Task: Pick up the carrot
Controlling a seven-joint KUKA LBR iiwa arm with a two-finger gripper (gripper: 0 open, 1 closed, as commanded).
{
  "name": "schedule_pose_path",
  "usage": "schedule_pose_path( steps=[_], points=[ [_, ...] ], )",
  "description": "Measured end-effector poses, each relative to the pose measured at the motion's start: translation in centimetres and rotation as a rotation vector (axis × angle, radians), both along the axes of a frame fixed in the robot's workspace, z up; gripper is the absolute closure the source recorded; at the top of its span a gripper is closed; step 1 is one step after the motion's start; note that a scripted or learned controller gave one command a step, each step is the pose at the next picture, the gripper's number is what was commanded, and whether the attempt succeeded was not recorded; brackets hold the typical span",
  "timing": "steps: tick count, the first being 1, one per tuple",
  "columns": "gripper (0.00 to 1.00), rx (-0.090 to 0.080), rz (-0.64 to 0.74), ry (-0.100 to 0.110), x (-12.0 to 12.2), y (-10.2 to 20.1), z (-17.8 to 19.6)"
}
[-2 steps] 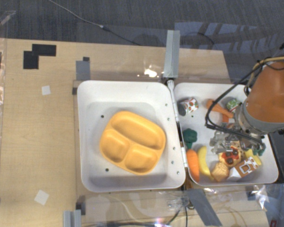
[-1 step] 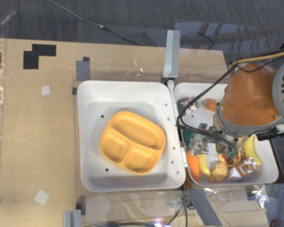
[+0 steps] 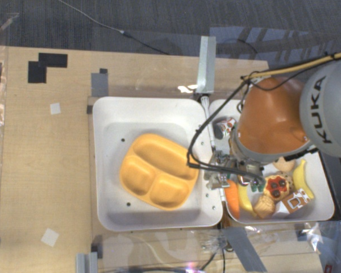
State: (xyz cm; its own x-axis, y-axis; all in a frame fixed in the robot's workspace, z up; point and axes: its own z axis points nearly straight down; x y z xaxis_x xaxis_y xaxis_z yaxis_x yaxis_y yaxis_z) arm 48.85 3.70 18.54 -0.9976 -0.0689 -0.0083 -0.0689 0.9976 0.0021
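The carrot (image 3: 232,198) lies in the right bin (image 3: 327,209), against its left wall near the front corner, just beside a banana (image 3: 245,199). The pincer (image 3: 234,178) hangs directly above the carrot's upper end; we cannot tell its opening, since the wrist hides it. We judge that the descent should be vertical, with the closing axis set across the carrot's width so the wall and the banana stay clear. The left bin (image 3: 102,152) holds a yellow divided tray (image 3: 158,171). Both bins rest on a pale wooden bench (image 3: 40,169), with grey carpet (image 3: 159,10) beyond.
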Motion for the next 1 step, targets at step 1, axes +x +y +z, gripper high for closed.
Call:
schedule_pose_path(
  steps=[1],
  points=[
    [1.00, -0.006, 0.204, -0.010, 3.68, -6.05, 10.66]
  ],
)
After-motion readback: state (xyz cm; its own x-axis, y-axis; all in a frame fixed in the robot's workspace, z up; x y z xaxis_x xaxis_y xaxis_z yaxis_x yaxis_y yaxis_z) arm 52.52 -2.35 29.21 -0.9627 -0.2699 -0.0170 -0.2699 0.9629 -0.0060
